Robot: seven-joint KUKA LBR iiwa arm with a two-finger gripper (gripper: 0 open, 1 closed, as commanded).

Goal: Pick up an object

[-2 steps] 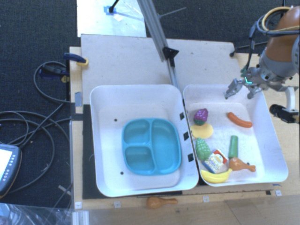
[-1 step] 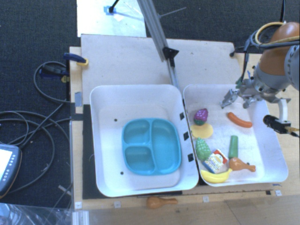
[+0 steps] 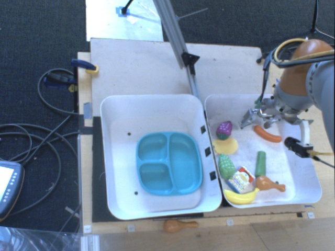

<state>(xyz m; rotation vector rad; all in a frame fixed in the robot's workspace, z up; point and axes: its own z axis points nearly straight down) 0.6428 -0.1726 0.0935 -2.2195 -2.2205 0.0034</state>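
Observation:
My gripper (image 3: 256, 120) hovers over the back of the right bin (image 3: 309, 184), open, with nothing between its fingers. An orange-red sausage (image 3: 268, 134) lies just to its front right. Farther left are a purple grape bunch (image 3: 224, 129) and a yellow piece (image 3: 225, 146). Toward the front lie a green knobbly vegetable (image 3: 226, 166), a small carton (image 3: 242, 180), a banana (image 3: 242, 196), a green cucumber (image 3: 260, 162) and a brown drumstick (image 3: 269, 183).
The left bin (image 3: 118, 140) holds a blue divided plate (image 3: 169, 162). A grey pole (image 3: 175, 33) slants down to the wall between the bins. Another brown drumstick (image 3: 180, 225) lies on the bench in front of the bins. Cables trail at the left.

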